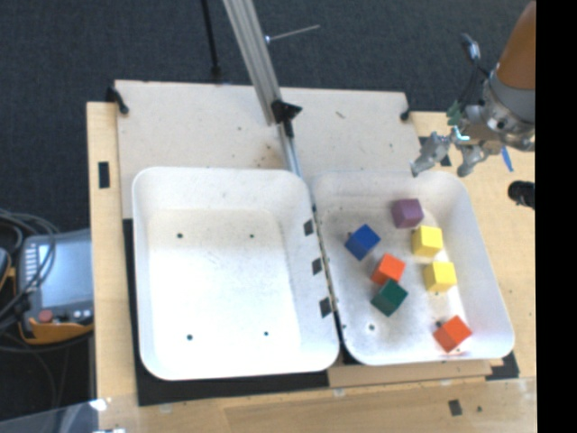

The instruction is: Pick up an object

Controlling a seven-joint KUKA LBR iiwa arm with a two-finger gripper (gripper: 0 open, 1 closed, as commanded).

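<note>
Blocks [407,273] in right bin [482,242]; gripper [448,159] above its rim

Reaches in from the upper right, arm [516,52] angled down and leftward, orange band showing above the grey wrist [496,120]. Ends in a gripper [448,161] with two fingers [426,159] spread apart, pointing down and to the left, nothing between them. Hangs raised, up by the top right of the view, with cabling [469,52] looping off the wrist's left side. Upper links cut off by the frame edge.
</note>
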